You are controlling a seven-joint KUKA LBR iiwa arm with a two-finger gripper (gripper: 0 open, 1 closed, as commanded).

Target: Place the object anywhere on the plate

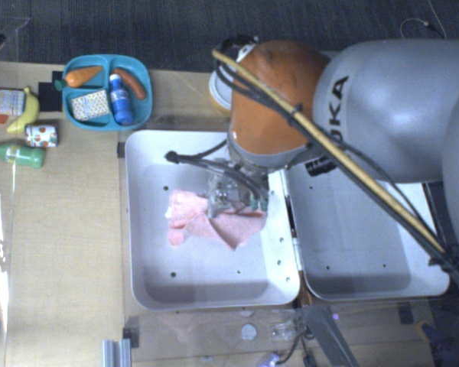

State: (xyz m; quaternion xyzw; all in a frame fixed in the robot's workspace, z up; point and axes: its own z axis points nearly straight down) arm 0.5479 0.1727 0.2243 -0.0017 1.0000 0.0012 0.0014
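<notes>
White bin [149, 228]: gripper [233, 197] (touching pink cloth [206, 219])

Cloth [214, 219]: pale pink
Bins [149, 281]: white
Divided plate [141, 75]: bright blue
Arm [398, 105]: grey, orange band
Table [53, 266]: light tan

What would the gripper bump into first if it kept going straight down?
Probably the pink cloth. The gripper points down right over it in the left bin, though how far above it sits is unclear.
</notes>
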